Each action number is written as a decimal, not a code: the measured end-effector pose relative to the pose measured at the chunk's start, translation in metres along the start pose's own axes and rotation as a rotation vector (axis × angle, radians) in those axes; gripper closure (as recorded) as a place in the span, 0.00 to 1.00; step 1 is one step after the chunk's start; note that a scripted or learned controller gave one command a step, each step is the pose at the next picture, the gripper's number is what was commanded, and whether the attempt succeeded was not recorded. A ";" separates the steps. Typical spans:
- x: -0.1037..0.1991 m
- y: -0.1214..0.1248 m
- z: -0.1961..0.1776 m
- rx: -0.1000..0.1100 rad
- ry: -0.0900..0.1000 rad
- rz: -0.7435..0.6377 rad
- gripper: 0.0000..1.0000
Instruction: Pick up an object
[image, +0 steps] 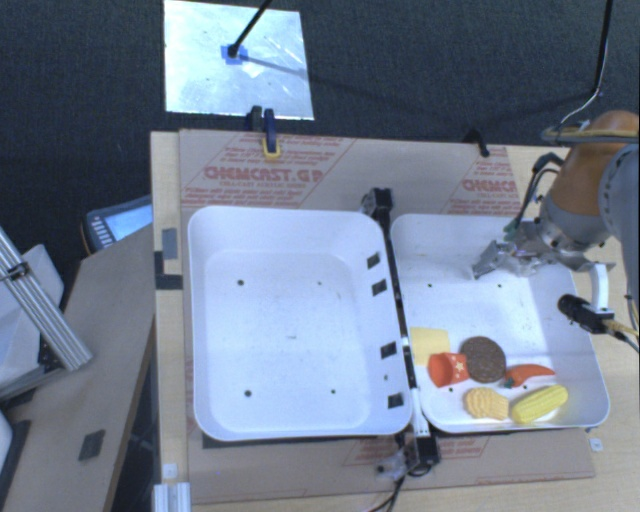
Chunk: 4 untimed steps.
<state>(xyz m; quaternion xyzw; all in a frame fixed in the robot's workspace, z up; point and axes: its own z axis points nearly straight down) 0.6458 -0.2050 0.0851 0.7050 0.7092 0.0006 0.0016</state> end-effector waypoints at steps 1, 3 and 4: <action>0.000 0.000 0.000 0.000 0.000 0.000 0.00; 0.049 0.011 -0.124 -0.011 0.000 -0.003 1.00; 0.129 0.026 -0.158 -0.004 0.002 -0.006 1.00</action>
